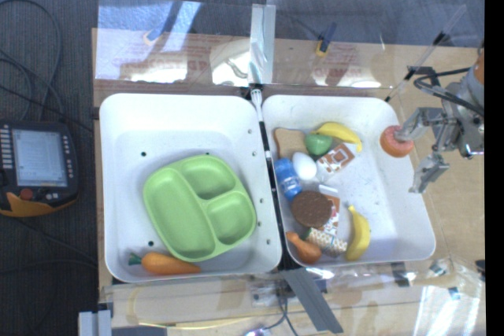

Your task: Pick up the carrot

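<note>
The carrot [165, 264], orange with a green stub on its left end, lies flat in the front left corner of the left bin [126, 122], just in front of the green plate. My gripper [413, 158] hangs far from it, over the right edge of the right bin [394, 224]. Its two grey fingers are spread open with nothing between them. One fingertip [409, 129] is close beside a red tomato [395, 141].
A green divided plate [201, 205] fills the middle of the left bin. The right bin holds several toy foods: two bananas [358, 233], a blue bottle [287, 177], a white egg [305, 167], a brown patty [312, 209] and an orange piece [304, 248]. A pendant [35, 161] sits at far left.
</note>
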